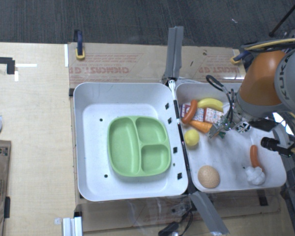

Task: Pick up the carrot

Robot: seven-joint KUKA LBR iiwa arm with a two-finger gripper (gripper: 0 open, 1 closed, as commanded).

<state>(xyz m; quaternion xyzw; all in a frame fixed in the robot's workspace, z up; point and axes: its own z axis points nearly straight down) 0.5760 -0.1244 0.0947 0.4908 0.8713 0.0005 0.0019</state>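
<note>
The carrot [200,126] is a short orange piece lying in the right bin [231,181], just below a red and white packet [206,114]. My gripper [218,130] hangs low over the bin, right at the carrot's right end. From this angle I cannot make out whether it touches the carrot. The grey arm with its orange band [263,80] comes in from the right above it.
Around the carrot lie a banana [211,103], a red sausage [189,111], a lemon [191,137], a brown egg-shaped thing [209,176], a second sausage [254,156] and a white lump [256,175]. The left bin [88,146] holds a green divided plate [139,146].
</note>
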